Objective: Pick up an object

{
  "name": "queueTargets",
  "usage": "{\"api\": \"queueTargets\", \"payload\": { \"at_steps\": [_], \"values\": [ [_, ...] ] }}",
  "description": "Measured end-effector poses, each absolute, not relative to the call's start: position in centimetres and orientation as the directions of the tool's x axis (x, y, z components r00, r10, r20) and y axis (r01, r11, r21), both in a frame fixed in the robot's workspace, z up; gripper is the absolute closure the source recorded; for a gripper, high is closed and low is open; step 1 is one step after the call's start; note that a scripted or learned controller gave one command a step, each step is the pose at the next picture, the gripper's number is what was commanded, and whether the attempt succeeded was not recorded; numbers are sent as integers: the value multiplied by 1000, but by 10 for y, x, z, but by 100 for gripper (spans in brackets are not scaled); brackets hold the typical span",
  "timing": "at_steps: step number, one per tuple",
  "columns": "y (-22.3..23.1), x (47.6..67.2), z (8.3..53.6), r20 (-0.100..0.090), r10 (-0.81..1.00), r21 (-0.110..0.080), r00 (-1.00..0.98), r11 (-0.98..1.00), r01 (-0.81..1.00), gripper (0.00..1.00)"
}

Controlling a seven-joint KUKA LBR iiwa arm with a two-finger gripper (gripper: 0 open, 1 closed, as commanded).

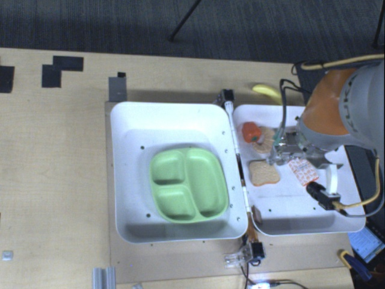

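Robotics lab, test bench setup; pale wooden counter (54, 179) bearing two shallow white bins, left bin (123, 161) and right bin (301, 221), set side by side and clamped at the seam by small metal fixtures (243, 256); black tape marks (60, 70) stuck on the counter top, calibration-style; grey industrial arm with orange band (337, 110) reaching in from the right; loose cables (337, 205) trailing across the right bin and off the counter edge; dark carpet floor (120, 11) beyond, crossed by a thin black stand leg (191, 11); toy-like props in the bins, green divided tray (187, 183), play food (264, 173); nothing domestic about the arrangement.
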State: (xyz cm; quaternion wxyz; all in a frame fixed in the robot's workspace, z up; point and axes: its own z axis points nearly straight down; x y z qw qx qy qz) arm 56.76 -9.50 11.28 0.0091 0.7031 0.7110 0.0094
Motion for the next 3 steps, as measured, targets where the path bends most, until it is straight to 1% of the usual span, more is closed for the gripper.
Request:
{"api": "queueTargets", "payload": {
  "at_steps": [1, 2, 3],
  "values": [
    [-95, 567, 113, 1, 1000, 26, -11, 11, 1000, 0],
    [-99, 509, 89, -1, 1000, 14, -2, 2, 1000, 0],
    [-99, 512, 101, -1, 1000, 21, -2, 2, 1000, 100]
  ]
}}
